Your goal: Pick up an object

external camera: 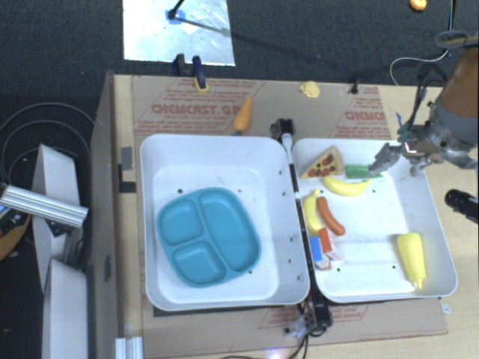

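- Above the back of the right bin (441, 275), the gripper (383, 161) hangs just over a small green block (357, 171); whether its fingers are parted cannot be told.
- Nothing appears lifted: pizza slice (323, 163), banana (346, 186), sausage (330, 215) and yellow bottle (412, 256) all lie on the bin floor.
- The left bin (161, 163) carries a blue divided tray (207, 235) (no pick likely there).
- The grasp and lift seem wholly ahead.

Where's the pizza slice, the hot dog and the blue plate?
pizza slice (322, 163), camera view, middle of its topping
hot dog (330, 216), camera view, middle
blue plate (224, 226), camera view, large compartment's floor
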`<state>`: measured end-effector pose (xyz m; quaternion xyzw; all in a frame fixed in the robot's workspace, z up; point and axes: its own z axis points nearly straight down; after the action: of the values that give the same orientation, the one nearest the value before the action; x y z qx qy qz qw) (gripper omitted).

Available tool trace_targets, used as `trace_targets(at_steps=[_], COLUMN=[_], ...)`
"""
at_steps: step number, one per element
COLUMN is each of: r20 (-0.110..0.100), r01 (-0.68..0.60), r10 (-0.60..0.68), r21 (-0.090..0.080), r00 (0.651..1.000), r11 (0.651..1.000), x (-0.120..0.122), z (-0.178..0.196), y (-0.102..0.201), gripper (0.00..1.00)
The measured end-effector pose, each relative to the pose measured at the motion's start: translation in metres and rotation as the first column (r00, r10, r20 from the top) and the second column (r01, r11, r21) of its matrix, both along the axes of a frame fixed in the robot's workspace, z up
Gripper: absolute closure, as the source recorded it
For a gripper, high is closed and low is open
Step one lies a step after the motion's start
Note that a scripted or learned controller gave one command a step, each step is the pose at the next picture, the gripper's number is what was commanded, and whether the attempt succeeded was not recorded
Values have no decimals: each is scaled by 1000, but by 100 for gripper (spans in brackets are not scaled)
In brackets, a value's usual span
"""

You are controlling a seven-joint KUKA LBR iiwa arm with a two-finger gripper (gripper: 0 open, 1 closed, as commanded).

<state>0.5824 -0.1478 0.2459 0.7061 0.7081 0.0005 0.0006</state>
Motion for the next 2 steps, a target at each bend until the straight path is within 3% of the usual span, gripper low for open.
trace_targets(at_steps=[1,2], r20=[-5,-5], r01=[-4,4], r10=[4,-4], r21=[3,2], r00=[1000,1000], r11=[1000,1000], x=[-16,-70], z=[-92,-165], y=[58,52], gripper=[0,0])
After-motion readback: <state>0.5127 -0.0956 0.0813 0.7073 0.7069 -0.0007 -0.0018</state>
